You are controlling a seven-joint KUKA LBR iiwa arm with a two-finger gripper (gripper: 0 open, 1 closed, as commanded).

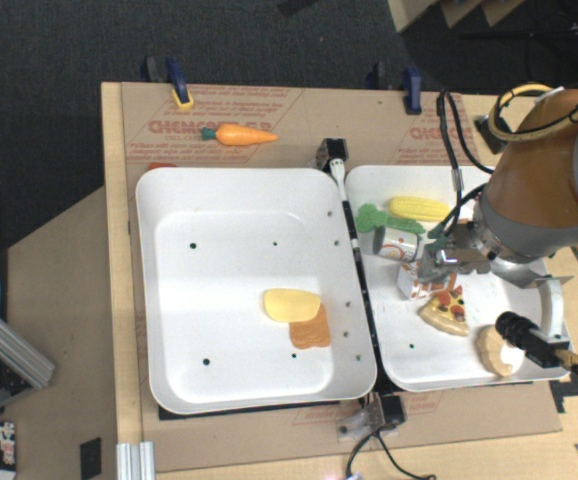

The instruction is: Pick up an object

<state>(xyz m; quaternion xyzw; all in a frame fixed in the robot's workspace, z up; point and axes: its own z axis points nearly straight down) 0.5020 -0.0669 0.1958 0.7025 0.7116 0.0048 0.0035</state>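
Note:
My gripper point(421, 268) hangs low over the middle of the right bin point(409, 363), just above a pizza slice toy point(445, 310) and beside a small can point(399, 241). A corn cob point(419, 208) and a green piece point(373, 217) lie at the bin's far side. A tan bread-like piece point(493, 353) sits at the bin's near right. In the left bin point(219, 208) lie a yellow slab point(291, 304) and a brown slab point(310, 332), touching each other. The arm's orange band point(544, 173) covers part of the right bin.
A carrot toy point(241, 135) lies outside the bins on the brown board behind the left bin. Blue clamps point(179, 85) hold the board's far edge. Black cables point(454, 138) run over the right bin's far side. A black clip point(333, 153) sits between the bins.

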